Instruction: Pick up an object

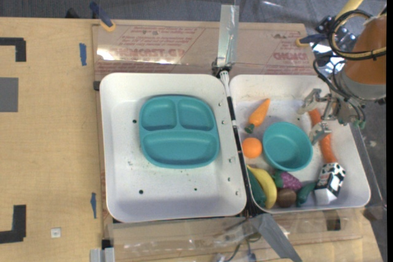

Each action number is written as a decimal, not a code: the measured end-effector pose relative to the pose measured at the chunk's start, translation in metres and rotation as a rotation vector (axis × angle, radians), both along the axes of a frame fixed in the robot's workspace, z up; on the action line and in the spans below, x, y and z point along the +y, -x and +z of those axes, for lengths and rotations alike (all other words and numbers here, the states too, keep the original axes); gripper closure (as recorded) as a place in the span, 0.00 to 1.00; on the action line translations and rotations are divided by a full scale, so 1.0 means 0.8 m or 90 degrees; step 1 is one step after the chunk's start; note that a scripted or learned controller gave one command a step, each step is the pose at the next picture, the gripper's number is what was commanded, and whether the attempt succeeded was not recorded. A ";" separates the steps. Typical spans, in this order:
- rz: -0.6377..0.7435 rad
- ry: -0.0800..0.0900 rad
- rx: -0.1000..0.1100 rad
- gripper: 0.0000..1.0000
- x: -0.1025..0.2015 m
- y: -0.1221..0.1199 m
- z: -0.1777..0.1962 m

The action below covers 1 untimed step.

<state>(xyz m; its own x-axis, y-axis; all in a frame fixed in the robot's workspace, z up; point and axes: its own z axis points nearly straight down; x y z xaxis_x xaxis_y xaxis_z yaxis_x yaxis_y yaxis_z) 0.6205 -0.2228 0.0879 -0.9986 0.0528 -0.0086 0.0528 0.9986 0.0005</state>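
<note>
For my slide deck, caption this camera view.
Gripper hovers over right bin of toy food and teal bowl; divided plate in left bin.

— Where does the camera sit?
— Above the bench, looking down at a slant on the two white bins (110, 150); the arm (368, 58) enters right of them.

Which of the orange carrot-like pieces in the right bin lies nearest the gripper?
The one by the bin's right wall, just below the gripper. The other carrot lies left of the teal bowl, by the divider.
</note>
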 end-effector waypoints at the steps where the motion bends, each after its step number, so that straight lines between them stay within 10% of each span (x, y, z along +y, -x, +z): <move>1: -0.050 0.000 0.000 0.00 0.000 0.005 0.000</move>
<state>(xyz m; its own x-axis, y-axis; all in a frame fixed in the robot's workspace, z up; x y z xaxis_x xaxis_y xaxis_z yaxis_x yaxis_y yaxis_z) 0.6164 -0.2230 0.0880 -0.9913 0.1317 -0.0088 0.1317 0.9913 0.0011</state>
